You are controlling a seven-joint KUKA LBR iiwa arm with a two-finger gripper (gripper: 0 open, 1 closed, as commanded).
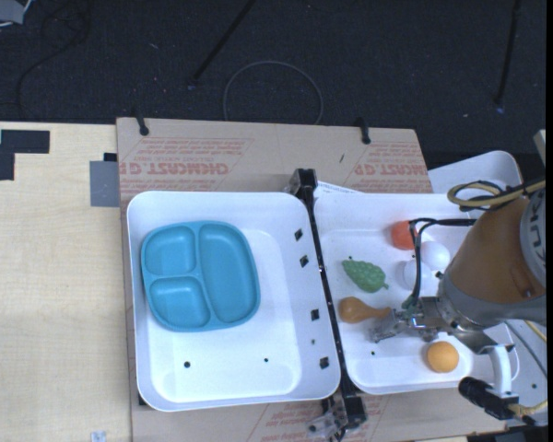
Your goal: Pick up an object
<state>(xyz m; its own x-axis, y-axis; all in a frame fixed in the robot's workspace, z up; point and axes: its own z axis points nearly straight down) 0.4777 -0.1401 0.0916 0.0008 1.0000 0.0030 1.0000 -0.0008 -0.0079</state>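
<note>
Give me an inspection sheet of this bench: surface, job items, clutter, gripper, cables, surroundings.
Surface: two white bins side by side, left bin and right bin, on a cardboard sheet.
Job's things: in the right bin, a green leafy piece, a brown pear-shaped piece, an orange ball, a red piece, a white piece.
Clutter: blue divided plate in the left bin.
Gripper: the gripper is low in the right bin, beside the brown piece; finger state unclear.
Cables: black cables on the dark floor.
Surroundings: wooden tabletop to the left.
</note>
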